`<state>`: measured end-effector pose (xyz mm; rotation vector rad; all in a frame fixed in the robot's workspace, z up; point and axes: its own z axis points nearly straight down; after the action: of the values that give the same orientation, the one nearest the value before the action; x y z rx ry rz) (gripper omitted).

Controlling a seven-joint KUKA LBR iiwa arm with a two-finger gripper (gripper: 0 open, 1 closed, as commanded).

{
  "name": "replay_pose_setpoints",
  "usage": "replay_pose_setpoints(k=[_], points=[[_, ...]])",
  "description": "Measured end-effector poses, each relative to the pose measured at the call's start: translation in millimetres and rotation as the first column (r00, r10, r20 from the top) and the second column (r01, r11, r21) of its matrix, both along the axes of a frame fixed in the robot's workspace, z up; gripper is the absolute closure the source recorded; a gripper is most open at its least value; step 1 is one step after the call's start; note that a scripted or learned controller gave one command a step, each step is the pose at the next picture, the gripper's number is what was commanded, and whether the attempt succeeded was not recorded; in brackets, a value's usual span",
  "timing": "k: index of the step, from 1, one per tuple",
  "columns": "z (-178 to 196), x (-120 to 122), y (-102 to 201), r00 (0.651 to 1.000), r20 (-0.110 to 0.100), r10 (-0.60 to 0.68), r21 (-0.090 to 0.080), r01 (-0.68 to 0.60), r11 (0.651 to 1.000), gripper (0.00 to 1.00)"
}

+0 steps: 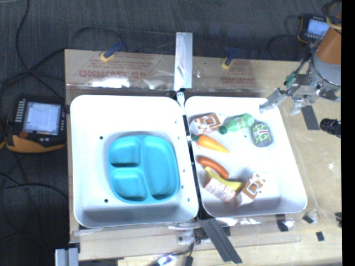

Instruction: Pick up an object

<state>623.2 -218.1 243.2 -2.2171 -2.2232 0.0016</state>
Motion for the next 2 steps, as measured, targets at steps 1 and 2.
replay_pose_setpoints(k=[1, 2], points=[[-93, -40, 0, 0.994, -0.001, -0.109, -0.003, 0.109, 0.994, 0.0], [-144, -35, 10, 0.963, 0.003, -0.268, 0.011, 0.268, 0.963, 0.0]])
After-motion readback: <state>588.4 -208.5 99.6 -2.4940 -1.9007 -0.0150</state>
